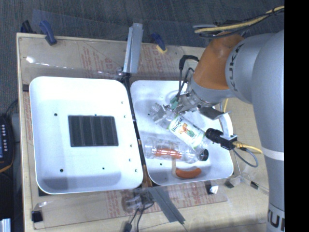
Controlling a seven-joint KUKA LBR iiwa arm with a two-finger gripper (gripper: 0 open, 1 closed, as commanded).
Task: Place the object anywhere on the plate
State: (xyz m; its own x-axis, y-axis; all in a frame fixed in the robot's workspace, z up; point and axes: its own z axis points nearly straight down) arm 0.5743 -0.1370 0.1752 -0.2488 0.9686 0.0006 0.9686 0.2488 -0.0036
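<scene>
A dark grey ribbed rectangular plate (93, 130) lies flat in the middle of the left bin (48, 100). The right bin (145, 93) holds the objects: a clear bottle with a white and green label (186, 132) lying on a slant, a clear plastic piece with an orange part inside (166, 152), a reddish-brown sausage (187, 172) near the front wall, and a crumpled clear item (157, 111). My gripper (175, 105) is low in the right bin, at the labelled bottle's upper end, partly hidden by the wrist.
A raised divider (136, 129) separates the two bins. A grey upright bar (132, 47) and blue clamps (48, 31) stand at the bench's back edge. Cables (241, 146) trail off the arm over the right bin's right rim.
</scene>
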